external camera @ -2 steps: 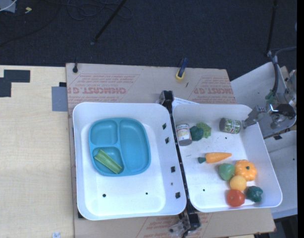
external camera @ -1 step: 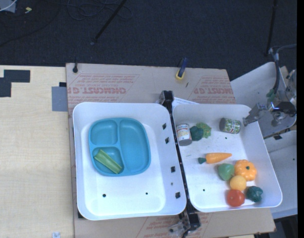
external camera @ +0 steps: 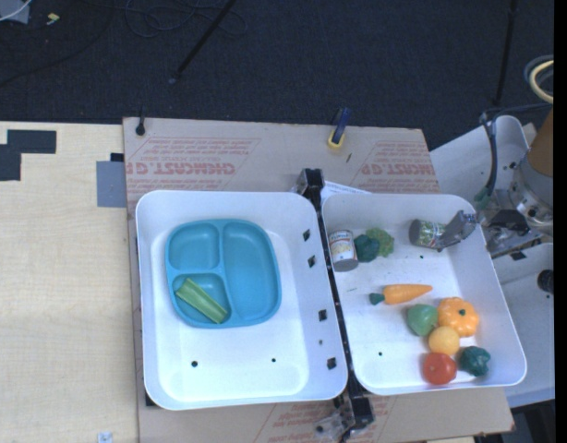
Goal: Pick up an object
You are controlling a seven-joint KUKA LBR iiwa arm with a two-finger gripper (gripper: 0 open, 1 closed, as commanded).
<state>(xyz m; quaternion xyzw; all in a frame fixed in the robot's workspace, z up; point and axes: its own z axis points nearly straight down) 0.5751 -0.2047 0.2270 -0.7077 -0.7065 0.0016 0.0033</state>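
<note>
Arm (external camera: 533,187) is entering from 3 o'clock and is being cut off by the frame edge there, so most of its body is lying out of sight; grey wrist parts and a strip of orange are showing. Gripper (external camera: 457,227) is reaching over the 3 o'clock wall of the right bin (external camera: 505,317), tip pointing toward 9 o'clock and slanting slightly downward. Tip is sitting against, or just beside, a dull metallic object (external camera: 428,233) at the bin's 1 o'clock area; contact is hard to make out, and whether the gripper is open or closed cannot be told. Nothing is showing the object as gripped.

Right bin contents:
- small can (external camera: 342,249) is standing at 10 o'clock, with a green broccoli-like piece (external camera: 375,244) touching it on the 3 o'clock side
- carrot (external camera: 404,293) is lying near centre
- cluster is sitting at 5 o'clock: green piece (external camera: 420,319), orange piece (external camera: 459,316), yellow piece (external camera: 442,341), red piece (external camera: 439,368), dark green piece (external camera: 475,361), all packed close; exact kinds are too small to confirm

Left bin (external camera: 150,340) is holding a blue divided plate (external camera: 251,266); a pale green strip (external camera: 200,300) is lying in its 7 o'clock compartment.
</note>
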